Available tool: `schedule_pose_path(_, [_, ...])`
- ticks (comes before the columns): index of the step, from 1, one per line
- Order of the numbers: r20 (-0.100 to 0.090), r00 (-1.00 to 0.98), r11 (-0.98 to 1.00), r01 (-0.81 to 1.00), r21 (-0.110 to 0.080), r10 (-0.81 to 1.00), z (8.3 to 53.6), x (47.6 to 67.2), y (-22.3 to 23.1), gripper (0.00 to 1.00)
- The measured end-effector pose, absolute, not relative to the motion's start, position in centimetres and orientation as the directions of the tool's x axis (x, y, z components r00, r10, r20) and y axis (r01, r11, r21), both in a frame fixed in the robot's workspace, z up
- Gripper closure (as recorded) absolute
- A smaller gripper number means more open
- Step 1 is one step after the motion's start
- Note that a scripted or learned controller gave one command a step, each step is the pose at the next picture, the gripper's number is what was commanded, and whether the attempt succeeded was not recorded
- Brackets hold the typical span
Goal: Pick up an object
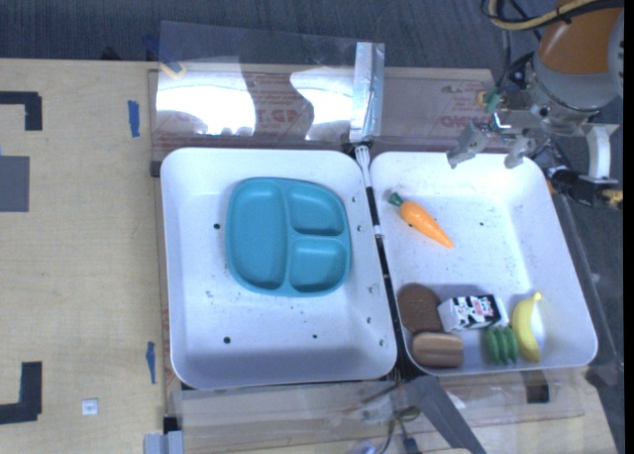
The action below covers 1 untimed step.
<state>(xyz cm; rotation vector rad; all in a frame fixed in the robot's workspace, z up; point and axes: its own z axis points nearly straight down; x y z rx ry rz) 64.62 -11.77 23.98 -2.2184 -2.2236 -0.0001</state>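
The bench (69, 244) is lying under everything, pale wood with black tape marks along its left side. On it the two white bins are sitting side by side, their inner rims touching. The left bin (188, 333) is holding a teal divided plate (289, 236), three compartments, resting flat a little above the bin's middle.

The right bin (515, 234) is carrying all the small things. A toy carrot (424, 222) is lying slantwise in the upper left part, green top pointing up-left, well apart from the rest. Along the bottom edge a cluster is crowding together: a brown round piece (419, 306) with a tan bread-like roll (437, 349) just below it, a small black-and-white carton (467, 312) just beside them, then a green ridged vegetable (500, 344), and a yellow banana (527, 325) standing nearest the right wall.

The grey arm (580, 41) with its orange band is hanging over the top right corner. Its gripper (489, 152) is hovering above the far rim of the right bin, fingers (464, 153) spread apart, nothing between them, away from every object.
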Motion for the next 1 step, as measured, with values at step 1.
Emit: schedule_pose_path(1, [0.0, -0.137, 0.137, 0.991, 0.0, 0.991, 24.64, 64.18, -12.88, 0.0])
